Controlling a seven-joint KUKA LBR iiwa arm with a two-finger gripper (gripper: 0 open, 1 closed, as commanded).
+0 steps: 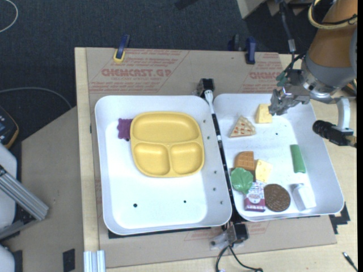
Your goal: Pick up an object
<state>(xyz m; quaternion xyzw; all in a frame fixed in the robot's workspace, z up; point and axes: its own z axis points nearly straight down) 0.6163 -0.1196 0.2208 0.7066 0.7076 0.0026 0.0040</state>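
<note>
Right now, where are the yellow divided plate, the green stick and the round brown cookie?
yellow divided plate (166,128): camera view, on the floor of its large top compartment.
green stick (297,158): camera view, on the middle of its length.
round brown cookie (277,197): camera view, on the centre of its face.

This looks like a robotics lab. A brown cardboard-covered tabletop (170,67) at the frame's centre, printed with red lettering, is fastened by a yellow-and-blue clamp (121,50) at its upper edge. Dark carpeted floor (68,16) fills the upper left, loose cables (238,259) trail at the bottom, and an aluminium extrusion bar (22,194) crosses the lower left.
</note>
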